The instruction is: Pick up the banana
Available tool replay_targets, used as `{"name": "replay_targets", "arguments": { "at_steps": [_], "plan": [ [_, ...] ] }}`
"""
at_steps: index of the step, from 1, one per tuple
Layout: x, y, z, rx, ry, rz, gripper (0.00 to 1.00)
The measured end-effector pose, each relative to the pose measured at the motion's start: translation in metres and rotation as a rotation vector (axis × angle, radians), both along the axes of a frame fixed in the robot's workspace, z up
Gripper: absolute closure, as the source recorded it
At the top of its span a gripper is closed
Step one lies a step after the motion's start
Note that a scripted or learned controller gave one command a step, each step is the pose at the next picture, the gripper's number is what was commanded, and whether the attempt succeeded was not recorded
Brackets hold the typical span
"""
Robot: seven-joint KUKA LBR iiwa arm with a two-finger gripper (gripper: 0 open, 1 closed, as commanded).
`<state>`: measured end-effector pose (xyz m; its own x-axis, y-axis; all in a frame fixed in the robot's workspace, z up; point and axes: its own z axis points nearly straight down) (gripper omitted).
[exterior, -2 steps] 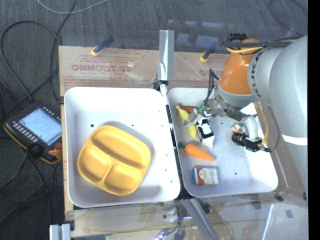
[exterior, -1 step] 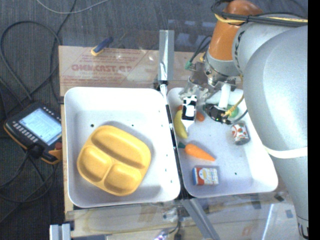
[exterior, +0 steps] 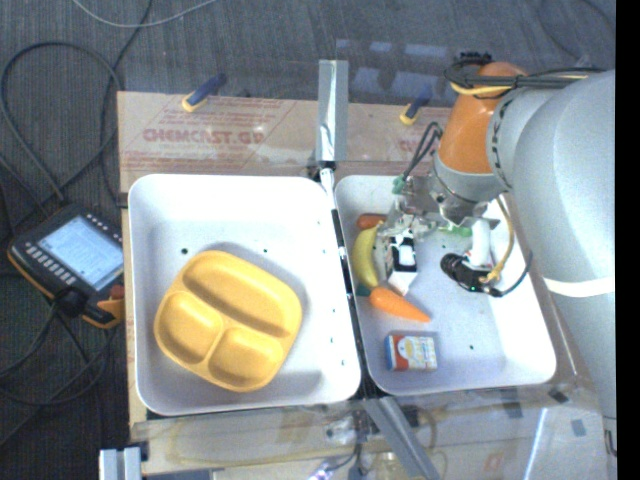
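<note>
Banana (exterior: 365, 256) lies against right bin's (exterior: 520, 368) left wall; judged light, soft, bruisable; mid-body grasp advised. State of fingers (exterior: 398, 251) cannot be told.

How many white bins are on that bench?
2. The left bin holds a yellow tray; the right bin holds the banana, a carrot and a small carton.
</note>
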<state>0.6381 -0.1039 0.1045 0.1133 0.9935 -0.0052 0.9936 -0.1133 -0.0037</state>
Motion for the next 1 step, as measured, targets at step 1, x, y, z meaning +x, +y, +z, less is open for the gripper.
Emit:
{"name": "replay_targets", "arguments": {
  "at_steps": [1],
  "plan": [
    [-0.001, 0.0003, -0.0018, 0.0, 0.004, 0.0, 0.0]
  ]
}}
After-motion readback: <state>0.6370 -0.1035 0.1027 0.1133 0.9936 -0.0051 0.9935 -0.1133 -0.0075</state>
